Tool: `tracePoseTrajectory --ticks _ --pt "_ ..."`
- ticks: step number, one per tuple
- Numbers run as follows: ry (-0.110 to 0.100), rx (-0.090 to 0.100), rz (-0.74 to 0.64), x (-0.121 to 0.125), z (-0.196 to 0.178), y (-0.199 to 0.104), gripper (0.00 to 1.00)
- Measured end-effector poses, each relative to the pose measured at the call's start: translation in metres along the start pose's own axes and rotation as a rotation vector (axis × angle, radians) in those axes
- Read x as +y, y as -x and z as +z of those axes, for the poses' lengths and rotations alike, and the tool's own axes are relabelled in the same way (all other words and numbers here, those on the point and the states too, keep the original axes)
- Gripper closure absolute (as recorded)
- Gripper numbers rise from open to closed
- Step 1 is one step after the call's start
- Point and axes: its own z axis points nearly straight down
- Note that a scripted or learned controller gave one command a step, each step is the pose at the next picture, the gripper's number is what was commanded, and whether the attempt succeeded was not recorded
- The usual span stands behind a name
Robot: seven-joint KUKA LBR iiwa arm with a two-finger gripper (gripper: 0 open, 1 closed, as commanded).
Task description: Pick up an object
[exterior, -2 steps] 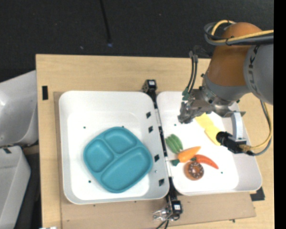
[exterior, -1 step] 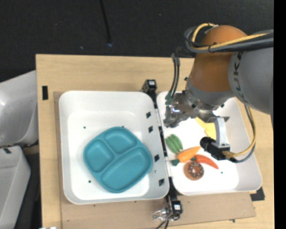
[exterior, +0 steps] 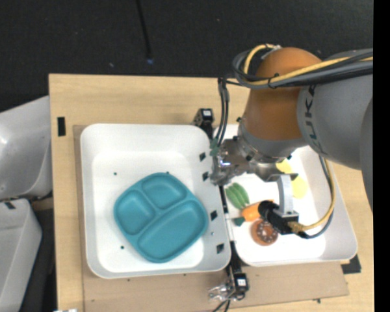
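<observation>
**Gripper low over right bin, nothing visibly gripped**

The grey KUKA arm with the orange band (exterior: 279,103) hunches over the right shallow white bin (exterior: 341,246). The gripper (exterior: 225,166) sits just above the green oblong plastic toy piece (exterior: 236,194), in view terms, and hard by the bin's inner wall. Open or closed: cannot tell, because the wrist hides it. Nothing is seen held.

Pick candidates, all placed from the green piece:
- The small orange carrot-like piece (exterior: 249,211) is just beside it, lower right. Cannot tell whether they touch.
- The round brown disc-shaped item (exterior: 265,234) is near, further lower right.
- 2 pale yellow pieces (exterior: 299,187) lie to the right, partly under the arm.
- The teal 3-compartment plastic plate (exterior: 159,216) is well apart to the left, in the left shallow white bin (exterior: 91,252).

Judgement: the step in hand looks like an approach onto the green piece, the nearest target. To do it well:
- Centre over the green piece alone.
- Close across its short axis, not along its length.
- Keep off the inner wall, so the wall-side jaw does not catch.
- Avoid pinching the orange piece with it, since a 2-object grab likely slips.
- Go low enough to get sides rather than top. It looks smooth and rounded, so it may squirt out.
- Lift straight up.
</observation>
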Motion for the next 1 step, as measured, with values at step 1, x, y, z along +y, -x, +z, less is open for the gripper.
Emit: tracePoseTrajectory --ticks 1 --pt "0.002 -0.001 0.004 0.0009 0.0 0.002 0.0"
